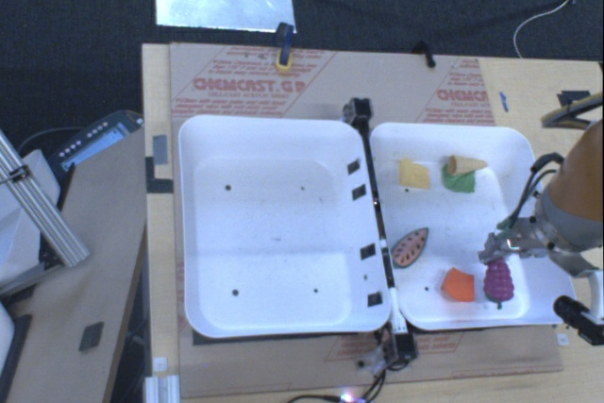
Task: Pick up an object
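A single camera sits fixed high above the table (444,75), looking down at a slant rather than straight overhead. It stands far enough back to take in both white bins whole: the left bin (203,142) fills the middle of the picture and the right bin (514,142) lies toward the right edge. The table's far side runs along the upper part of the picture, with dark carpet (75,5) beyond it; the near side runs along the bottom. The arm (578,203) enters from the right edge, cut off by the frame, reaching over the right bin's near right part.
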You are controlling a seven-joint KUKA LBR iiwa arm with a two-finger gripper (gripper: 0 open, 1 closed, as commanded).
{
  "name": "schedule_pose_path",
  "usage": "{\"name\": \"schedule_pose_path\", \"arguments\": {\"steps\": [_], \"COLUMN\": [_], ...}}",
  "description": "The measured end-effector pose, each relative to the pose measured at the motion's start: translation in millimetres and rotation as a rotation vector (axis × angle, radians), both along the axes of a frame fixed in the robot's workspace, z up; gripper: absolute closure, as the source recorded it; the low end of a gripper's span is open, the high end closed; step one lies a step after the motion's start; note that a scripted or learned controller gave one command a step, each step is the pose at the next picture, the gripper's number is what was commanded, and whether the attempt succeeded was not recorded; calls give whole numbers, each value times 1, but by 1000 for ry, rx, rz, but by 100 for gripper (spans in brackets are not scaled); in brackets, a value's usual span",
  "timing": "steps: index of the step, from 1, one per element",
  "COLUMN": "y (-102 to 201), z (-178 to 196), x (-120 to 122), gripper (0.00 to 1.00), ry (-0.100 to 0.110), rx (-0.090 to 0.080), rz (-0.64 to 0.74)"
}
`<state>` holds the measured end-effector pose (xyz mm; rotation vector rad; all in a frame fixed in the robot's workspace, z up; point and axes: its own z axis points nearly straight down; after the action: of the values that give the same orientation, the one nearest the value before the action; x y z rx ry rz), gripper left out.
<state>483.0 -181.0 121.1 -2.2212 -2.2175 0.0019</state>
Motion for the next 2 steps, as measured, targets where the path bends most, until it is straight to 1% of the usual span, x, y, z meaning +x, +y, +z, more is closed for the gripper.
{"name": "schedule_pose_path", "arguments": {"steps": [1,2], "y": [30,95], "z": [24,-39], "x": [63,80], "gripper": [100,100], "ry": [-11,-3], "rx": [-2,0], "rz": [11,11]}}
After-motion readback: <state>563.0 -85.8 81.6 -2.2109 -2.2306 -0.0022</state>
